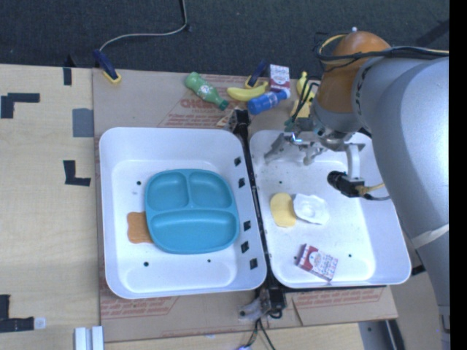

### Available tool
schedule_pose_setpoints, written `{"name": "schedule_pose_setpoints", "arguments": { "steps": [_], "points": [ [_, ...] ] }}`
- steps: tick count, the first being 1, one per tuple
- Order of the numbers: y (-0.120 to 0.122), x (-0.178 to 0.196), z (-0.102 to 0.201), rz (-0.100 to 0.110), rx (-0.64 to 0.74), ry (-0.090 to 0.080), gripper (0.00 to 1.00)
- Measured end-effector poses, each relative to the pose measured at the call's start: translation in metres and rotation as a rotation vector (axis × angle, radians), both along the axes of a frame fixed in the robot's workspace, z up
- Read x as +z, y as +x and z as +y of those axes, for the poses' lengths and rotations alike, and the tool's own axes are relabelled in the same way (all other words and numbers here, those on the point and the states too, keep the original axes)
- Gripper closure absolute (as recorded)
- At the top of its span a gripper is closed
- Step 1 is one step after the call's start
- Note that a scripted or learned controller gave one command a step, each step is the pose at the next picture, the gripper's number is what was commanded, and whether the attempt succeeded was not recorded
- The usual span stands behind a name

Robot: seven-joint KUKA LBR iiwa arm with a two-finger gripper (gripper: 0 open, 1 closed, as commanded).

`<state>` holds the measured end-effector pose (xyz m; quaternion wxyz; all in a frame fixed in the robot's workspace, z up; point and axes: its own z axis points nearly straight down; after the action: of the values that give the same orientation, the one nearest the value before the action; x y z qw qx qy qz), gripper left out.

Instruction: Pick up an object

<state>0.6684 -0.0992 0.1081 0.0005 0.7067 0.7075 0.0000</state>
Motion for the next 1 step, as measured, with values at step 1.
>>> {"name": "schedule_pose_setpoints", "arguments": {
  "steps": [1],
  "points": [
    [-0.0423,-0.0223,0.0029,-0.001,0.0,0.0,0.0]
  ]
}}
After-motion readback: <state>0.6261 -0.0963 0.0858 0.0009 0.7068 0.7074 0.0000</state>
